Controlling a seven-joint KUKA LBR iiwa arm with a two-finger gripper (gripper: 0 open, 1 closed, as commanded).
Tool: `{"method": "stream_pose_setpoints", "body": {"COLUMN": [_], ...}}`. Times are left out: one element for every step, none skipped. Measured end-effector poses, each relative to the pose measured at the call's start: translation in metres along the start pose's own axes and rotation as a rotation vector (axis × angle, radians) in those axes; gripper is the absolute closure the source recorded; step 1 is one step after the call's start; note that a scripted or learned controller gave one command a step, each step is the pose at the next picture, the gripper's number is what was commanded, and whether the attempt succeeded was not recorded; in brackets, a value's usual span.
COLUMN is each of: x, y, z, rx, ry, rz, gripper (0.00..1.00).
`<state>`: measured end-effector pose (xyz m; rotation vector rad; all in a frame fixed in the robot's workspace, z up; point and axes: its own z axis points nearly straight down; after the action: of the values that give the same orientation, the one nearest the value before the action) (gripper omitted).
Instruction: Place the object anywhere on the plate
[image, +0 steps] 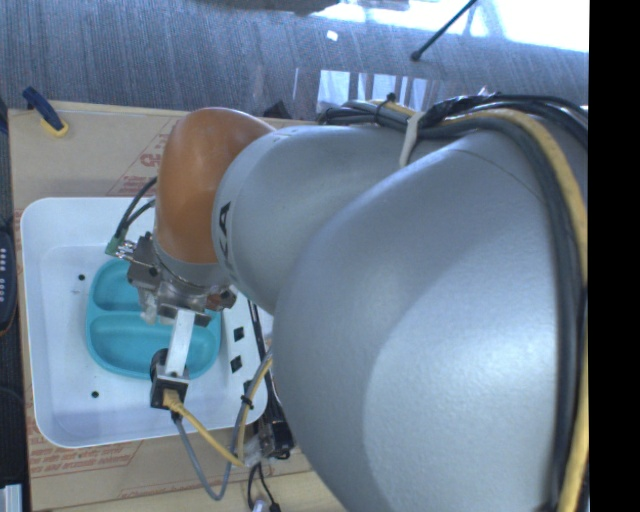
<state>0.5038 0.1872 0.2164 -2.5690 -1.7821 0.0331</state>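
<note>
Plate (113, 335) partly behind the arm (420, 300)

The grey arm (420, 300) hangs over a white bin (45, 330), hiding part of its blue plate (110, 335).

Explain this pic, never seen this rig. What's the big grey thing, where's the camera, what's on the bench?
The big grey shape is a robot arm. It looks huge because it passes close under the camera. There is one camera, fixed above the bench, looking down at a slant, and the arm reaches in from the picture's right.

The orange band sits just above the wrist. Below the wrist is the pincer, the part that grasps things. It hangs over a blue divided plate.

The plate lies in a shallow white bin on the left of the bench.

The job is to put an object on that plate. The wrist covers the pincer from this angle, so I cannot tell whether it holds anything.
</note>
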Motion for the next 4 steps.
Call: {"method": "stream_pose_setpoints", "body": {"x": [0.001, 0.051, 0.052, 0.055], "y": [-0.001, 0.044, 0.040, 0.037], "z": [-0.009, -0.090, -0.095, -0.104], "rx": [0.007, -0.024, -0.009, -0.001], "ry": [-0.003, 0.013, 0.003, 0.001], "rz": [-0.015, 0.005, -0.011, -0.027], "gripper": [1.00, 1.00, 1.00, 1.00]}}
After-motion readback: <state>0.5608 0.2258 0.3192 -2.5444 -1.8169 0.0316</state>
